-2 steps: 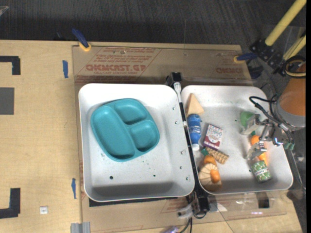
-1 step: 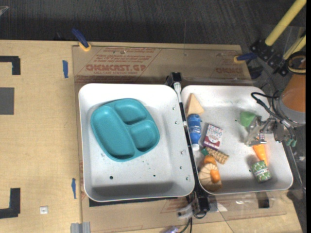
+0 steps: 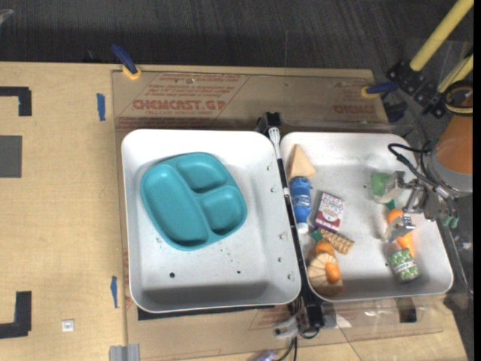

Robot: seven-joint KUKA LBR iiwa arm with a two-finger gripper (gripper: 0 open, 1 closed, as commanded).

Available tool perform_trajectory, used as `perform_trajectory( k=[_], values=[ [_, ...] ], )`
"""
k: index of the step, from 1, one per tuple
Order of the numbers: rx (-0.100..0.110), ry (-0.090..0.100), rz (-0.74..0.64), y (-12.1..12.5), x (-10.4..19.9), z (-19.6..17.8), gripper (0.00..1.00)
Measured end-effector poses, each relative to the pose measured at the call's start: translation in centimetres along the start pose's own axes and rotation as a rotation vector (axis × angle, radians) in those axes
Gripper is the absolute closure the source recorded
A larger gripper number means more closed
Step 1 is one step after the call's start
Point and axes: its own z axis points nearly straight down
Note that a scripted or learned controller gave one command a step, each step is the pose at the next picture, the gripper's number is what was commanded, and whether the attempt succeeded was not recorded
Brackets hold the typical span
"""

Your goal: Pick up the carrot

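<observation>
From the overhead camera view, the carrot (image 3: 400,228) can be spotted at the right side of the right bin (image 3: 353,155). It's a small orange piece, smooth and plasticky, partly hidden by the gripper (image 3: 406,215), so its full shape isn't clear. The gripper is seen right over it, touching or nearly so. Whether anything is being held can't be told, the metal parts are too cluttered.

Just below the carrot a green can (image 3: 404,265) is lying, glossy with a patterned label. Nearer the divider, a blue bottle (image 3: 300,198), a tan wedge (image 3: 300,161), a small maroon box (image 3: 329,209) and a ridged orange-and-cream piece (image 3: 325,269) are scattered.

In the left bin (image 3: 150,277), a smooth teal plate (image 3: 193,198) with three compartments is set. Both bins are shallow white plastic with rounded corners, resting on a cardboard-covered worktop (image 3: 60,224).
</observation>
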Motion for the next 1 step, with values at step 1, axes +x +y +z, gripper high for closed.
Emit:
perform_trajectory(
  k=[1],
  values=[
    [-0.001, 0.012, -0.037, -0.25, 1.18, 1.27, 0.0]
  ],
)
